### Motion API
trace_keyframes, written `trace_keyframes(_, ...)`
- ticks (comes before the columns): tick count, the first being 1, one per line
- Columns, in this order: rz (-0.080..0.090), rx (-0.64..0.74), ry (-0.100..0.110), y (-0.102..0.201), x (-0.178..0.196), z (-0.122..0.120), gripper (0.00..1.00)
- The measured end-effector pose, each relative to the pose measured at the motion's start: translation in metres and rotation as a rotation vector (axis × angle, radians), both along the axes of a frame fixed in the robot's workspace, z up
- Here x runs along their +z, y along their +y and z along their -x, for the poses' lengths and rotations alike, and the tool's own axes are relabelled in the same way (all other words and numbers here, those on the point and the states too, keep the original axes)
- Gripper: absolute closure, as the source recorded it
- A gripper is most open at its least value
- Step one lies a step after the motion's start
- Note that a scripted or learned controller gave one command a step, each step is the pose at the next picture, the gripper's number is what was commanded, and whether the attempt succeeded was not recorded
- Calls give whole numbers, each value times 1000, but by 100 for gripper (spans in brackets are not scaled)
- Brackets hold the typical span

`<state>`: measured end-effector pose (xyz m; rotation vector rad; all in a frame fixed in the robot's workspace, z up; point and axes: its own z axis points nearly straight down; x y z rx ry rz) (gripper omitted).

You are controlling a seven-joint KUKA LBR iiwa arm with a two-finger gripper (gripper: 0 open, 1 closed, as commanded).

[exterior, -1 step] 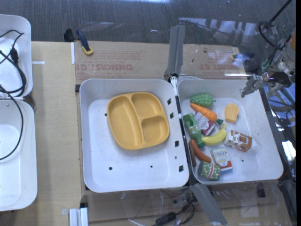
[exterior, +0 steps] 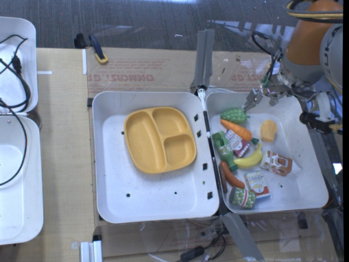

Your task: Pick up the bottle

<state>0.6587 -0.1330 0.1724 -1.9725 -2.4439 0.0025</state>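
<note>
In the camera view, two white bins are seen side by side. The left bin holds one yellow divided plate with three compartments; bare floor is left around it on every side, most of it along the near edge. The right bin holds a cluster of small things: one green grape bunch, one carrot, one banana, one pale yellow block, one sausage-like piece, and three small printed cartons or packets, of which one lies beside the banana and two near the bin's front.

A green bottle-like item is pressed against the divider between the bins, partly covered by the carrot and a packet; its shape is hard to make out, and whether it is the bottle cannot be told for certain.

The gripper is seen over the far edge of the right bin, just beyond the grapes, with nothing between its fingers, which appear slightly parted. The arm is cut off at the right edge.

Open floor in the right bin is found along its right side and far right corner.
</note>
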Motion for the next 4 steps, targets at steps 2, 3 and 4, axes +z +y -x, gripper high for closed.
trace_keyframes(2,3,177,-7,-33,18,-1,0)
trace_keyframes(3,0,67,-2,9,-80,0,0)
trace_keyframes(4,1,66,1,8,-71,0,100)
